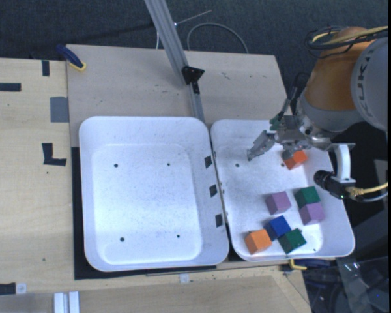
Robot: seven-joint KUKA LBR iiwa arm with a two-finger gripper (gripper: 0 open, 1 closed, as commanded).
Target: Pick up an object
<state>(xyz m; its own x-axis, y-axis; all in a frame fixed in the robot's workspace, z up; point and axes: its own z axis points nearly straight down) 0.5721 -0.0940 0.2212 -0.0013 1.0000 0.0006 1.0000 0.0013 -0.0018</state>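
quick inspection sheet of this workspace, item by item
surface: tan bench bearing the left bin and right bin side by side
job's things: all in the right bin: orange block beside the gripper; two purple blocks, two green blocks, a blue block and another orange block clustered near its front
clutter: blue and yellow item at the bench's far left edge
grippers: gripper over the right bin, open, nothing between its fingers
cables: thin loop behind the bench; yellow cables on the arm
surroundings: slanted metal pole, dark floor
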